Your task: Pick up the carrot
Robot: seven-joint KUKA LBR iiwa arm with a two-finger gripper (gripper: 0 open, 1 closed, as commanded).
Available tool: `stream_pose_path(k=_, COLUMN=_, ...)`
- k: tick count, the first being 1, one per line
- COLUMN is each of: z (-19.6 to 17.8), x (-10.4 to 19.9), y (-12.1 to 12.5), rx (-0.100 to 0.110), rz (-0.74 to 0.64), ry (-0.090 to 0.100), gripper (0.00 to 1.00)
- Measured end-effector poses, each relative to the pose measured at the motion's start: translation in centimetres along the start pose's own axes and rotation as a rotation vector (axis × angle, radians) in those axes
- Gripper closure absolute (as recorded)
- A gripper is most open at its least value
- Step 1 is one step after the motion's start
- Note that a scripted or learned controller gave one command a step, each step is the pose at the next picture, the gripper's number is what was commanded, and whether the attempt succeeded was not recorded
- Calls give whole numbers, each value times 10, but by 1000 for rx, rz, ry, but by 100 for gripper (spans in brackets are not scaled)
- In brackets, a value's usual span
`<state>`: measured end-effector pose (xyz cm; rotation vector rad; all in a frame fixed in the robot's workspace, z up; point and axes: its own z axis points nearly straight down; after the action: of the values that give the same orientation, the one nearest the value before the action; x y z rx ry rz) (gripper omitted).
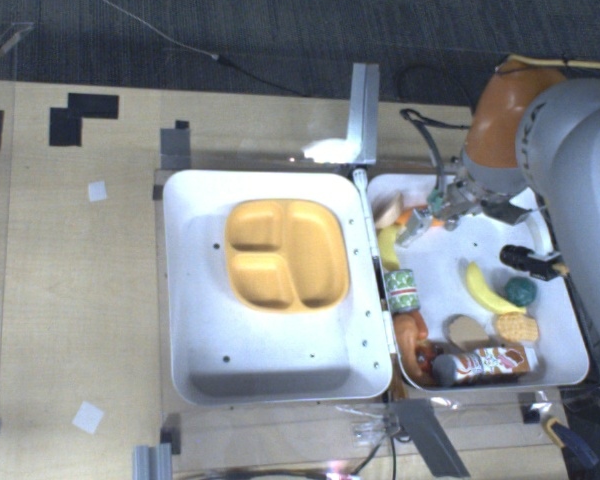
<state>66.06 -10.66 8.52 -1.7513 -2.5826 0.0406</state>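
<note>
A yellow tray (283, 253) sits in a white bin (195, 298). A yellow banana (483, 287), orange carrot (414, 214), green-and-white can (401, 291) and teal ball (520, 291) show against the other white bin (565, 353). The counter (70, 298) is pale wood.

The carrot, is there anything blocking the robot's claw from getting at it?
Nothing visible does. The gripper is already right at the carrot, in the right bin's far left corner. A banana lies just beside it, near the bin wall, not between them.
</note>
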Motion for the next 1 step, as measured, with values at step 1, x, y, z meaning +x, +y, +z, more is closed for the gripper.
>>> stream_pose_path(k=1, z=0, x=5, y=6, rx=-15, rz=202, ry=3, gripper=0)
